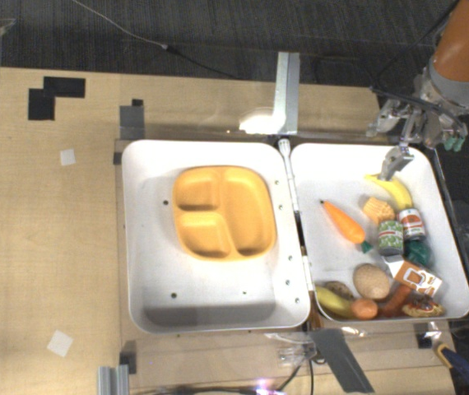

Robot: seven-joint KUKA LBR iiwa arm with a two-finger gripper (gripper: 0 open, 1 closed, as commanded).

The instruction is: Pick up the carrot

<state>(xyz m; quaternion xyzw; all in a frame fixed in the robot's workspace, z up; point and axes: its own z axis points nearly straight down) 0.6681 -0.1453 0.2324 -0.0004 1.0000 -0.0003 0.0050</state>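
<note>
The carrot (343,221) is orange and lies slantwise on the floor of the right bin (325,175), left of centre, with nothing on top of it. My gripper (394,164) hangs over the back right part of that bin, just above the yellow banana (392,190). It is up and to the right of the carrot and apart from it. Nothing shows in the gripper.
A heap of toy food fills the right bin's right and front: two small cans (391,237), a potato (372,281), a second banana (333,299), a tomato (364,308), a box (420,280). A yellow divided plate (220,211) lies in the left bin (148,245).
</note>
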